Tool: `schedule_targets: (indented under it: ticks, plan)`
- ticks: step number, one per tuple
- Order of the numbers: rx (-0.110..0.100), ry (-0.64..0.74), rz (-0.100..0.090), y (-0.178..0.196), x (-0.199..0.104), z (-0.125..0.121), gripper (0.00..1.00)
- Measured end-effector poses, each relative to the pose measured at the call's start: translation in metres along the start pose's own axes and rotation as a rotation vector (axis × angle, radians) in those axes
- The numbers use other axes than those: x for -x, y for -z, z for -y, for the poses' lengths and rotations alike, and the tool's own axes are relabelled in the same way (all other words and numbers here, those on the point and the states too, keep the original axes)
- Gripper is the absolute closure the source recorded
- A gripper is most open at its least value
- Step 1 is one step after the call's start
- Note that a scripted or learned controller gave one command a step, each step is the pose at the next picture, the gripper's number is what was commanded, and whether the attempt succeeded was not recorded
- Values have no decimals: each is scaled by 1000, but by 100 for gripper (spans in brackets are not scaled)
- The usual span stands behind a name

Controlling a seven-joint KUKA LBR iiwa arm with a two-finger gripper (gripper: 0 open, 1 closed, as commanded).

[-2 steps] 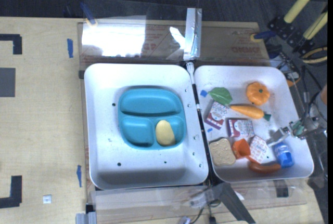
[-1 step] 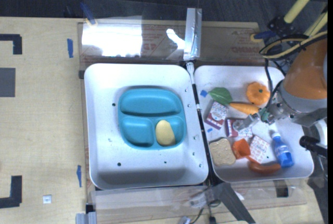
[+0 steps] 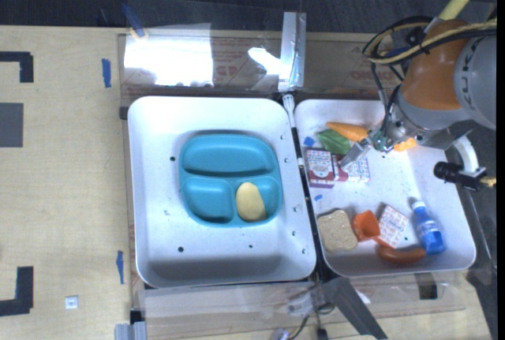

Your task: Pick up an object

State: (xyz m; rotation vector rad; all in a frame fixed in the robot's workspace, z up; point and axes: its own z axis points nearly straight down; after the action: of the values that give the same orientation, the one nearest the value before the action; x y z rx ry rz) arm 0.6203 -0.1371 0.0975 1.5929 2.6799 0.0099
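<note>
Nearest the front rim, below the hand: a brown bread slice [image 3: 337, 229], an orange block [image 3: 366, 225], a red sausage [image 3: 401, 255], a small printed packet [image 3: 393, 223] and a blue bottle [image 3: 427, 228] lie close together in the right bin [image 3: 456, 196].
Left of the hand: a red-and-white carton [image 3: 320, 167] lies flat, with a green piece [image 3: 334, 142] just above it.
Hand: the hand [image 3: 357, 153] is low over the right bin, tilted toward the carton; how far it is open cannot be told, and nothing shows between its tips.
Above the hand: an orange carrot-like piece [image 3: 348, 129].
Far left of the hand: the left bin [image 3: 158, 173] holds a blue 3-part tray [image 3: 229, 175] with a yellow lemon-like object [image 3: 250, 201] in its lower right part.
Worktop: the worktop [image 3: 59, 173] is pale wood.
</note>
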Motion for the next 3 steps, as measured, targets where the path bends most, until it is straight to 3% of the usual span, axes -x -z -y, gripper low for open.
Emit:
schedule_targets:
  ticks: [1, 2, 3]
  plan:
    - [-25, -72, -20, -3, 18, -28, 0]
    - [-39, -345, -14, -8, 10, -43, 0]
    - [-50, -347, -10, 1, 13, -39, 100]
